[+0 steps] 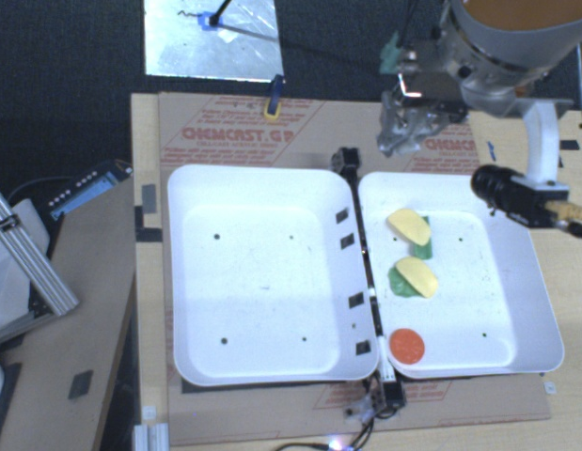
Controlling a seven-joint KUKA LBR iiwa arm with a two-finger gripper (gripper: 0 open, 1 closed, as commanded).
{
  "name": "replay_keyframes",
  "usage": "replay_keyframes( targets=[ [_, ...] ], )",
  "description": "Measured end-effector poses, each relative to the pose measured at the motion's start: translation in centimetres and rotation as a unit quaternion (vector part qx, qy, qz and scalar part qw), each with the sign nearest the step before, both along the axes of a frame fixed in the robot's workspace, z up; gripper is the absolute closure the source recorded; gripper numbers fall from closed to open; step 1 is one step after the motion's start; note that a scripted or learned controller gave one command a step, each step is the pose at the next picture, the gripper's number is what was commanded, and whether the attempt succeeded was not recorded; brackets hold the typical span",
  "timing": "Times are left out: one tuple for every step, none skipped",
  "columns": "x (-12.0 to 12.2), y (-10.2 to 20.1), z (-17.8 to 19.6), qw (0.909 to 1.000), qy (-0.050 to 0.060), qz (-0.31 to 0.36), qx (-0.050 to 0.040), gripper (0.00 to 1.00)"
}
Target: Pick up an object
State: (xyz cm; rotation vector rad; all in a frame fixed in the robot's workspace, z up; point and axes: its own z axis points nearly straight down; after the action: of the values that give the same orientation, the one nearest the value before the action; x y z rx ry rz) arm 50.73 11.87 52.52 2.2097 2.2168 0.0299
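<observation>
Camera view: you are seeing the gripper [404, 139] hanging above the bench behind the right bin [530, 280]; its grip state is not showing. Lying in that bin's left part: two yellow-green pieces [408, 225] [415, 276] and an orange disc [407, 347] at the near corner.

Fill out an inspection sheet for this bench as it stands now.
Surface: cardboard sheet under two white bins.
Job's things: right bin holds upper yellow-green piece, lower yellow-green piece, orange disc near its front-left corner.
Clutter: yellow clip on the cardboard.
Gripper: gripper above the right bin's far edge, nothing seen between its fingers.
Cables: wires at the front between bins.
Surroundings: foil sheet, aluminium rail at left.
</observation>
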Motion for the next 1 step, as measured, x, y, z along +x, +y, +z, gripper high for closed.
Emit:
replay_keyframes(
  targets=[
    [-2.17, 2.54, 1.11, 1.0000, 0.009, 0.002, -0.0016, 1.00]
  ],
)
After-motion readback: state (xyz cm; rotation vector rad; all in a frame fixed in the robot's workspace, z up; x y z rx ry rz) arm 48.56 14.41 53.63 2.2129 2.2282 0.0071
